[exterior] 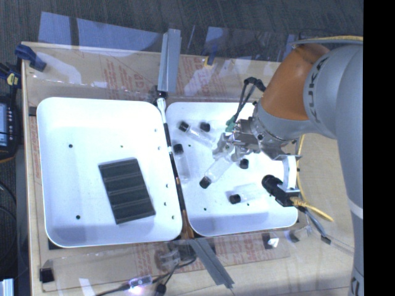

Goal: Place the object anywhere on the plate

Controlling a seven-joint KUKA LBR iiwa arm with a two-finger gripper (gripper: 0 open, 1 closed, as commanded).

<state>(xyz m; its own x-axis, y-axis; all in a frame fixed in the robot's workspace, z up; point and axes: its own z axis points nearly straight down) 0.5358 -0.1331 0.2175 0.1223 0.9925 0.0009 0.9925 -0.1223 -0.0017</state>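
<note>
Two shallow white bins sit side by side on a cardboard-lined bench. A dark ribbed plate (126, 190) lies in the left bin (55, 165); the right bin (271, 217) holds several clear vials with black caps. The gripper (229, 145) hangs over the right bin, just above one clear vial (215, 170) lying aslant (probably its target). Whether its fingers are spread or closed I cannot tell; glare and wrist hardware muddle them. For a sound pick, I judge it should descend squarely across the vial's body, not its cap. The arm (321, 97) is cut off beyond the wrist.
</note>
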